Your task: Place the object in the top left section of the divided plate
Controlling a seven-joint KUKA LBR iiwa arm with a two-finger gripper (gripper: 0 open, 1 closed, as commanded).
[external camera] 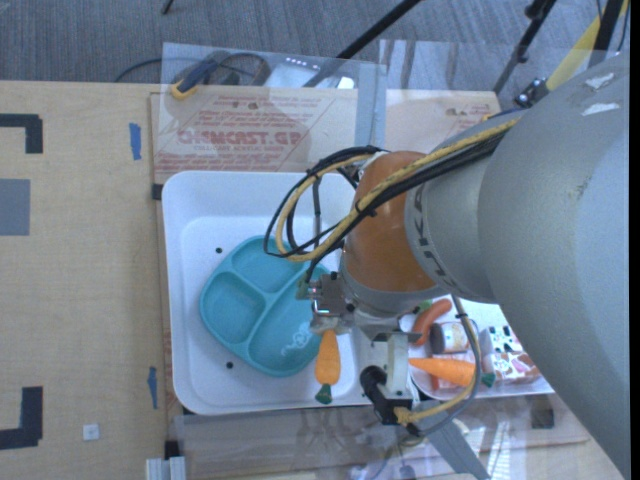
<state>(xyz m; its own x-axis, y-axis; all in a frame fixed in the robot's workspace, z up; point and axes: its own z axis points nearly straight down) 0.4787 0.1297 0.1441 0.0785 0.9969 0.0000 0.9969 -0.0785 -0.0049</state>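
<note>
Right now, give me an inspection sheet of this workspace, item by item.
Surface: white bin on the bench, second bin at right largely covered by the arm.
Job's things: teal divided plate in the left bin, its visible sections bare; toy carrot lies just off the plate's lower right edge.
Clutter: another carrot and small packaged items in the right bin.
Pincer: under the orange band; state cannot be judged.
Cables: black and yellow cables loop beside the wrist.
Surroundings: blue tape on the bench, tripod legs on grey carpet.
</note>
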